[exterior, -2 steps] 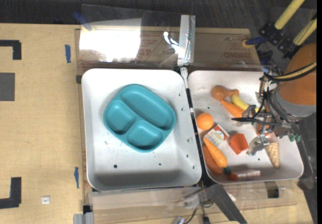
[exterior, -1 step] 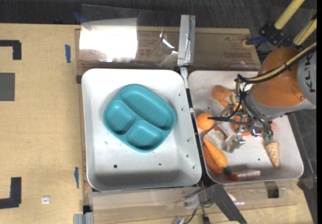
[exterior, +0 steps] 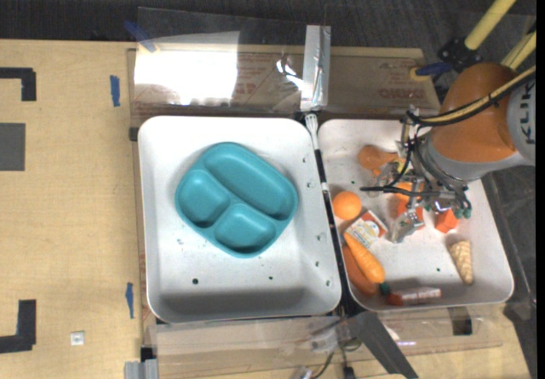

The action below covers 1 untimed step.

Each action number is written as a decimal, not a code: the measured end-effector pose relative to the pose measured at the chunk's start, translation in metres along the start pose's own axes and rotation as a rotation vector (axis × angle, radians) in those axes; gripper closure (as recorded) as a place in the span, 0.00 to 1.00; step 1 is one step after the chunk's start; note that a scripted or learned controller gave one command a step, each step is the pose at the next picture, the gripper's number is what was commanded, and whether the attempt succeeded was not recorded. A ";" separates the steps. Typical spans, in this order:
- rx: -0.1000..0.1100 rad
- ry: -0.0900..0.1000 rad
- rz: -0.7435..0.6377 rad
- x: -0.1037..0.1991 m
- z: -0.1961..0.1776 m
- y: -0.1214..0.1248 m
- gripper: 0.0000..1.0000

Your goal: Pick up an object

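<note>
The right bin holds several small items. An orange ball lies at its left side, with a carrot-like orange piece below it and a small white packet between them. Another orange piece rests near the bin's back. A tan cone-shaped item lies at the right, and a red and white marker-like stick along the front wall. My gripper hangs low over the bin's middle, beside small red pieces. Nothing shows plainly between its fingers.
The left bin holds a teal divided plate. A clear plastic sheet with silver tape stands behind the bins. The arm's orange band and cables cover the right bin's back right part. Tan bench surface lies to the left.
</note>
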State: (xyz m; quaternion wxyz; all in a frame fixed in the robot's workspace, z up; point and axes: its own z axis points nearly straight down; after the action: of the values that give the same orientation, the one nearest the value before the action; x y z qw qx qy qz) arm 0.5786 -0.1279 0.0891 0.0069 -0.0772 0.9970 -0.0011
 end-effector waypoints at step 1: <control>0.005 -0.014 -0.003 -0.005 -0.014 0.001 1.00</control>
State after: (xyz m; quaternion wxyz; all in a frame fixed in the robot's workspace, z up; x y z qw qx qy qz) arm 0.5828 -0.1266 0.1034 0.0140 -0.0785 0.9968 -0.0029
